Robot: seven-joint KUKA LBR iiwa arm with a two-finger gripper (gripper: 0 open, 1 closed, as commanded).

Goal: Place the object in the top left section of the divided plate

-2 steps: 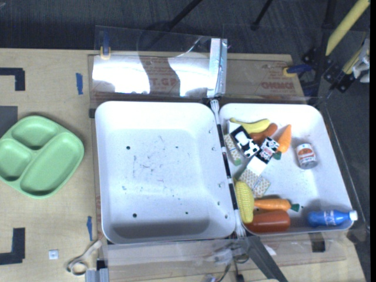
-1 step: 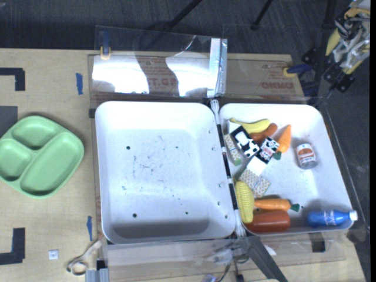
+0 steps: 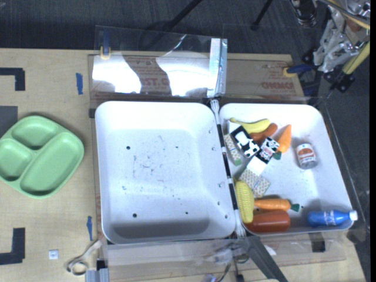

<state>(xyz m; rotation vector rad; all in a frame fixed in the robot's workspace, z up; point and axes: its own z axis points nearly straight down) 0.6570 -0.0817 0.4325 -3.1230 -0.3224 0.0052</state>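
The green divided plate lies on the bench, left of both bins. Its top left section holds nothing. Toy food is piled in the right bin: a banana, a carrot, a small can, a black-and-white carton, a corn cob, a second carrot, a red sausage-like piece and a blue bottle. My gripper hangs high at the top right, beyond the right bin's back corner and far from every object.
The left bin sits between the plate and the right bin. A clear plastic sheet stands behind the left bin. Cables and tripod legs cross the dark floor at the back. Black tape marks lie on the bench's left part.
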